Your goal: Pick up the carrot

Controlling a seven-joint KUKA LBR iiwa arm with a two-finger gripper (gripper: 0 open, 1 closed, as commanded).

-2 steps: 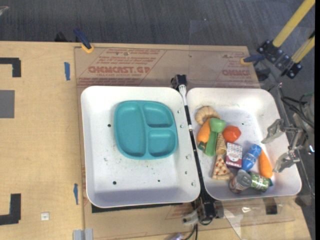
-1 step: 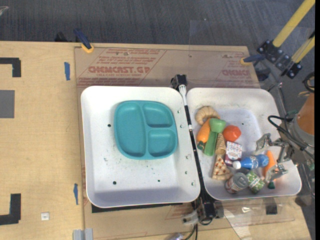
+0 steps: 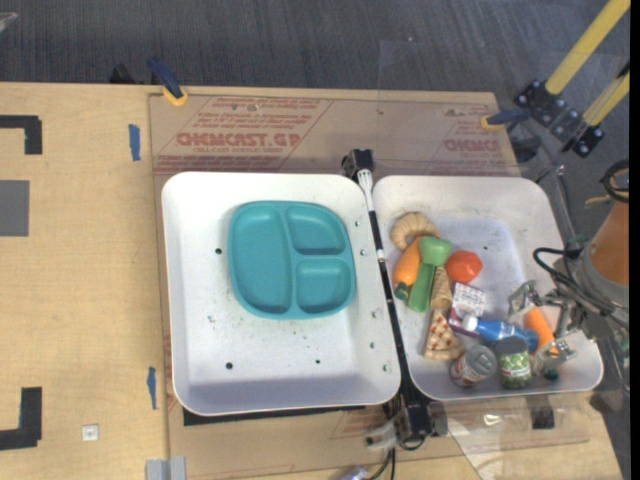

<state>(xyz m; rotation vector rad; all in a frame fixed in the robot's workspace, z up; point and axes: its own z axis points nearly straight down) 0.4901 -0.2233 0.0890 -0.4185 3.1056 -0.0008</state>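
Teal plate sits in the left bin. Right bin holds the carrot among jumbled toy food, gripper at its right edge.

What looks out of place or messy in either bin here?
Nothing looks damaged. The right bin holds a jumbled pile of toy food, the carrot leaning among it. The teal divided plate lies flat in the left bin, amid dark specks.
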